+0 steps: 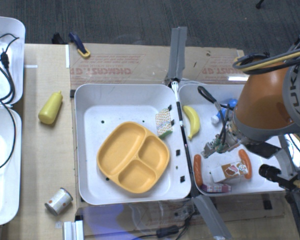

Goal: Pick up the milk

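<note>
the milk (231, 172) lies flat in the right bin (250, 188), squeezed between two hot dogs (197, 168); the end effector (213, 147) hangs just above it, and i cannot tell its state; it could grab a hot dog instead.

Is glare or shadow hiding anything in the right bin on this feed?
Camera view: even lighting, no strong glare on the white right bin; the milk label stays readable; the hand looks slightly soft and cluttered; the orange arm blocks that bin's right side and casts faint shade.
</note>
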Controlling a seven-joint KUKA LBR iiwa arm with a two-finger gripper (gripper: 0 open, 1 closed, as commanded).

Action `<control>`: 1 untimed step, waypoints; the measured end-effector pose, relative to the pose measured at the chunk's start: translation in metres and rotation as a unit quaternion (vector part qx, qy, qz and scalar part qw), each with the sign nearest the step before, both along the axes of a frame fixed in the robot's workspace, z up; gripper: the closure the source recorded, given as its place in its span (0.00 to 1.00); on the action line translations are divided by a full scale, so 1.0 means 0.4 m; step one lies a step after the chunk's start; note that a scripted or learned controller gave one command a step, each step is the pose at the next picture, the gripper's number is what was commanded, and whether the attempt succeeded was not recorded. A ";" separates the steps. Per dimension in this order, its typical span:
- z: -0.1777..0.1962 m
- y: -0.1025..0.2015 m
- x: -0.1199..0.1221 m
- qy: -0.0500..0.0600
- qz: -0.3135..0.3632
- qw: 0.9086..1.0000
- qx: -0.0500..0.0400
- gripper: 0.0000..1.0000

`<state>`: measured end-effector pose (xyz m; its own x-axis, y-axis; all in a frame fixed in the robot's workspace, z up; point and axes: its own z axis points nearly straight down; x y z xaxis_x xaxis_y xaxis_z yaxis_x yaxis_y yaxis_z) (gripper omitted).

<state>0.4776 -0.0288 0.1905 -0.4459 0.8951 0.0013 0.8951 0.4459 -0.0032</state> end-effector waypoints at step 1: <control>0.000 -0.035 0.000 -0.001 -0.014 1.000 0.000 0.00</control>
